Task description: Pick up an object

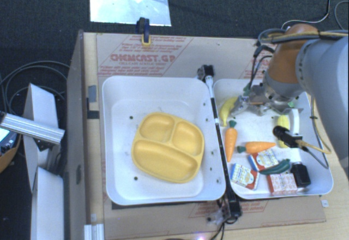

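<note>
Gripper point(246, 98) down low in the right bin point(322, 179), right next to the banana point(226, 108). Can't tell the finger state. Two carrots point(230, 142) just below, yellow divided plate point(168, 146) over in the left bin point(117, 124).

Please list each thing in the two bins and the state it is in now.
yellow divided plate: upright in left bin
banana: lying by the divider, beside the tool
two carrots: lying in right bin, apart
small cartons: lying flat near the front wall
right bin: holds the toys
</note>
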`<state>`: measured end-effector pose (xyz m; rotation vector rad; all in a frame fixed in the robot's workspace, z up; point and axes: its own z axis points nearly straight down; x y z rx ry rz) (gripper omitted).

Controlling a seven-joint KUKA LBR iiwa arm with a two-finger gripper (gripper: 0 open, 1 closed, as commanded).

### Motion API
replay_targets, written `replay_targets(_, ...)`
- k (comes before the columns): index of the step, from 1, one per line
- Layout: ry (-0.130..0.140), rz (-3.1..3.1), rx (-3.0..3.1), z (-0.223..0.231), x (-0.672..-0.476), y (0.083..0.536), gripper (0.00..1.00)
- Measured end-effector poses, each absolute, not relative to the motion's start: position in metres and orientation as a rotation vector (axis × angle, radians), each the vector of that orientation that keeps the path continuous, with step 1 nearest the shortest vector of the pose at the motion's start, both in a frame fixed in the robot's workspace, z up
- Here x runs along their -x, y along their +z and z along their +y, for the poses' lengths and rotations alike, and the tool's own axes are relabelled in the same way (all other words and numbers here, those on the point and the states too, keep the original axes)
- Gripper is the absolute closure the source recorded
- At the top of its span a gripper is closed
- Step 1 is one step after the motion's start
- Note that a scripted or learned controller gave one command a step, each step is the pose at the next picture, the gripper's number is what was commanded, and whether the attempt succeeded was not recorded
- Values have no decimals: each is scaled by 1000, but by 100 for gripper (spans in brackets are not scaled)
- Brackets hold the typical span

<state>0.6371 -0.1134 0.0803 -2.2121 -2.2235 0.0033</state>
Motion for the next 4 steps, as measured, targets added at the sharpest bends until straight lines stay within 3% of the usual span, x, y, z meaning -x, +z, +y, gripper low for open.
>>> replay_targets(1, 67, -2215, 2205, -100, -662, 86, 0)
replay_targets(2, 23, -2206, 2208, -163, -663, 81, 0)
replay_targets(3, -24, -2220, 2213, -198, -616, 113, 0)
replay_targets(4, -14, -2227, 2213, -184, -590, 85, 0)
